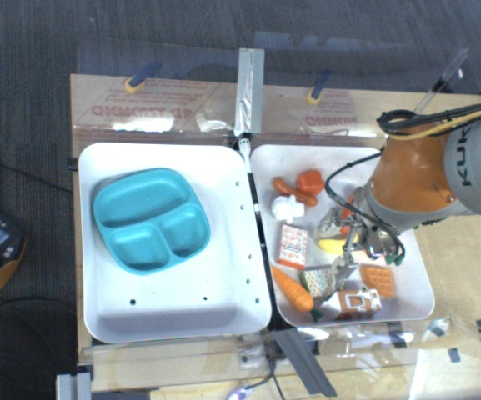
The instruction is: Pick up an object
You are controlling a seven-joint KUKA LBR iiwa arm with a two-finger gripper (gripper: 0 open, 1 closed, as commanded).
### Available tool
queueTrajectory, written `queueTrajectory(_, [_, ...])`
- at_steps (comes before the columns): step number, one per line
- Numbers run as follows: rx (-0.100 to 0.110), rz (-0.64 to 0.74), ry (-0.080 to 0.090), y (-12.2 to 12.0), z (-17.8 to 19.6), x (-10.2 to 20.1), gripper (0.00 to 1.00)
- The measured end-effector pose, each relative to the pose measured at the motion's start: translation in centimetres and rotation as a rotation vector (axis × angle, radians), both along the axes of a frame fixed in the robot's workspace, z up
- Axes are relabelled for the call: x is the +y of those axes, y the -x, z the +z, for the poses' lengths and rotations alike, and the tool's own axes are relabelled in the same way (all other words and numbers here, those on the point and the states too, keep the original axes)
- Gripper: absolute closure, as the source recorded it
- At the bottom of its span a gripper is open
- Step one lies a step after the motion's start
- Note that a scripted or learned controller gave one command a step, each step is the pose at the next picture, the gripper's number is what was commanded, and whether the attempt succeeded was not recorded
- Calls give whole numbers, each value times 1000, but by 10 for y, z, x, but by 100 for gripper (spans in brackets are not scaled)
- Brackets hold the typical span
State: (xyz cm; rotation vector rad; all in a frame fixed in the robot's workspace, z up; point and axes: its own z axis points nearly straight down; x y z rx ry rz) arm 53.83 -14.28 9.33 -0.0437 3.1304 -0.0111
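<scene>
While left bin (pixel 98 307) holds teal tray (pixel 150 217), right bin (pixel 419 302) holds toy food.

Grey arm (pixel 473 161) w/ dark lettering on its casing, broad orange band (pixel 411 177) above wrist; black cables (pixel 415 121) loop over and around the band; gripper (pixel 358 242) is small metal parts, partly blurred

The arm (pixel 423 173) covers the right bin's (pixel 261 223) far corner, the end effector (pixel 358 238) blurs into clutter, and a yellow piece (pixel 330 245) is half hidden.
</scene>
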Motion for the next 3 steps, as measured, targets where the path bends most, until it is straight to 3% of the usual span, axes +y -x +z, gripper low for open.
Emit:
queueTrajectory(1, [1,-31,-1,-18,0,10,0])
queueTrajectory(2, [-19,-82,-5,29,1,14,0])
queueTrajectory(3, [-6,-300,-7,-64,0,17,0])
